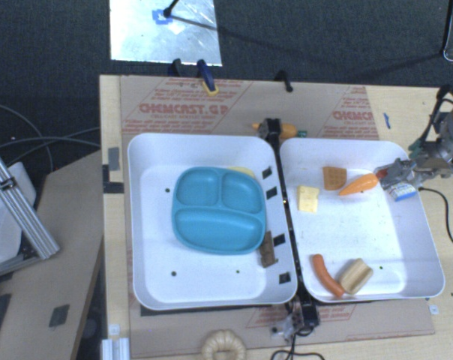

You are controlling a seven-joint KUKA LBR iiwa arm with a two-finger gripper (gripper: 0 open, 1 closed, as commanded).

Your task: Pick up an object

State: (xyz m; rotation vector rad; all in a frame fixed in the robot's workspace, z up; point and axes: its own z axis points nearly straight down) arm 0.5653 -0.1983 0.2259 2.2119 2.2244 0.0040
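- Camera view: right bin (425, 265) is my landmark; everything loose enough to grab sits in it.
- Gripper (386, 174) is at that bin's upper right rim, low, arm reaching in from the right.
- Carrot (358, 184) lies in the bin's upper right, its fat end right at the fingertips. Looks like the target.
- Fingers: can't tell whether spread or pinched; the tip is a dark blur against the carrot's end. Not calling it held.
- Cracker (334, 177) sits just left of the carrot, touching or nearly so. Likely to get nudged if the grasp slides.
- Cheese (308, 199) is further left, toward the bin's left wall, clear of the action.
- Sausage (326, 274) and bread (355, 275) lie side by side at the bin's lower edge, well apart from the gripper.
- Blue plate (215, 209) fills the bin left of the landmark; flat and wide, poor pick for two fingers, which probably explains working the right side.
- Small brown piece (268, 250) rests at the plate's lower right corner.
- Judgement: approach or closing stage, lift not yet done.
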